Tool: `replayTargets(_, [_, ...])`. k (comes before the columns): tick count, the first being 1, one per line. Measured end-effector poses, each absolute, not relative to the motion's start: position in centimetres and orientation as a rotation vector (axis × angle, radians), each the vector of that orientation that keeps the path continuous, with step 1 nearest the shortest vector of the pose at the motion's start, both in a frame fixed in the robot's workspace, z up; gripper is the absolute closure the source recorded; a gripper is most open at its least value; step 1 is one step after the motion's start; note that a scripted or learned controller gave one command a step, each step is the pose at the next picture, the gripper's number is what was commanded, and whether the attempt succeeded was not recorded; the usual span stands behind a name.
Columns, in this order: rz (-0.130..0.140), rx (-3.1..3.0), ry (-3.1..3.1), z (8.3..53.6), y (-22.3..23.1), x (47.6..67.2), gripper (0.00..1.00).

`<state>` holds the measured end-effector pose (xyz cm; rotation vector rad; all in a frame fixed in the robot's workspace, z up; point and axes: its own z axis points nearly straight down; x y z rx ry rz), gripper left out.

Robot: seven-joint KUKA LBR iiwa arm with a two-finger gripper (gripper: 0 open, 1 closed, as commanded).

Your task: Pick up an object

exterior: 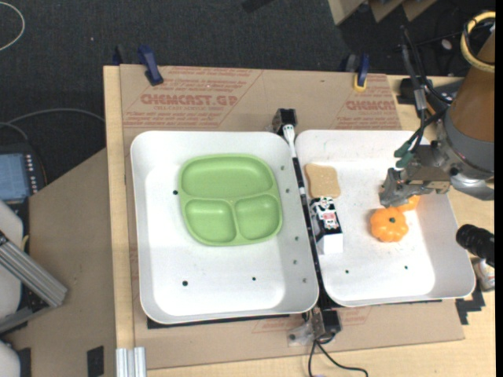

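Observation:
An orange toy pumpkin [389,225] sits in the right bin [369,285], right of centre. My gripper [397,193] hovers just above and behind it, reaching in from the right on the grey arm with the orange band. A bit of orange [409,203] peeks out under the gripper; whether it belongs to the pumpkin is unclear. A tan bread slice [322,180] lies at the bin's left side. Below it, against the left wall, lies a small black-and-white carton [326,225].
The left bin [157,273] holds a green divided plate [229,199] with three compartments. A black ridge [302,210] runs between the two bins. Blue and yellow clamps sit at the cardboard base's back edge. Cables hang near the arm at the upper right.

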<state>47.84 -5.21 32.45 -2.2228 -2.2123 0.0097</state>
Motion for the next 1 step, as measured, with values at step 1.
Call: replayTargets(1, [-0.003,-2.224,-2.224,33.94,-5.04,48.01,1.00])
